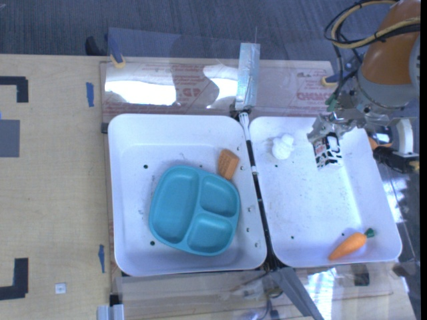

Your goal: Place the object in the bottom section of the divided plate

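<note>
- Divided plate (193, 209), teal, lies in the left bin (127, 139), roughly centred, rotated so its three sections sit askew. One large section faces left; two smaller ones lie on the right side, upper and lower. Judgement: the lower-right section nearest the view's bottom edge is the target.
- Gripper (325, 147) hangs over the upper part of the right bin (380, 199), near its far wall. Whether it is spread or pressed together: cannot tell from this slant; nothing can be confirmed as held.
- Candidate objects, task does not name which:
  - white lump (282, 147), just beside the gripper on the view's left, near the divider (253, 179) between the bins. Nearest thing to the gripper.
  - carrot (349, 244), lower right corner of the right bin, well apart from the gripper, toward the view's bottom. Long axis slanted, green tip up-right, point down-left.
  - tan block (228, 163) in the left bin, touching or just beside the plate's upper rim.
- Key relation: plate lies left and toward the view's bottom from the gripper, across the divider. Any carry must clear both bin walls there.
- Obstruction: tan block stands near the plate's upper edge, not over the judged target section.
</note>
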Robot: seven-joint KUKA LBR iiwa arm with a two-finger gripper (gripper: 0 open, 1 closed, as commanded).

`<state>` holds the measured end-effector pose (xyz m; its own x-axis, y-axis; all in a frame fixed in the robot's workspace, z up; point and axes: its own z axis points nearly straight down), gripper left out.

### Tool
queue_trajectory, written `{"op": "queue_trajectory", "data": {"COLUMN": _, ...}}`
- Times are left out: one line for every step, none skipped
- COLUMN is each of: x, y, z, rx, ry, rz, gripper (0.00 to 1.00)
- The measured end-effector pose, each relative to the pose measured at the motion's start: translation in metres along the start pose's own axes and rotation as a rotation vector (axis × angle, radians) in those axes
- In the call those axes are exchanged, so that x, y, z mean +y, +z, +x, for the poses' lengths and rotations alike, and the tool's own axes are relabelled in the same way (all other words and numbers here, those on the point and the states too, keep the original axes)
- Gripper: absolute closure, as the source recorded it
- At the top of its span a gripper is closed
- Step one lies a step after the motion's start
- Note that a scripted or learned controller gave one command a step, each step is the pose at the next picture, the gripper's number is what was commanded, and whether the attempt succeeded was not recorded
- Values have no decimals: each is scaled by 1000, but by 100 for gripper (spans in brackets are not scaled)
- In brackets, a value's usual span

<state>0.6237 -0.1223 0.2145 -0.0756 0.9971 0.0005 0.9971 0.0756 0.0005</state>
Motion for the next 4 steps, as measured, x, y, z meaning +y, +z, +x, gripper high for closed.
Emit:
{"op": "queue_trajectory", "data": {"x": -28, "y": 13, "z": 74, "rx": 2, "ry": 5, "rz": 2, "gripper": 100}}
{"op": "queue_trajectory", "data": {"x": -75, "y": 31, "z": 127, "rx": 1, "ry": -97, "rz": 4, "gripper": 100}}
{"op": "queue_trajectory", "data": {"x": -105, "y": 31, "z": 180, "rx": 2, "ry": 55, "rz": 5, "gripper": 100}}
{"op": "queue_trajectory", "data": {"x": -107, "y": 74, "z": 228, "rx": 1, "ry": -196, "rz": 6, "gripper": 100}}
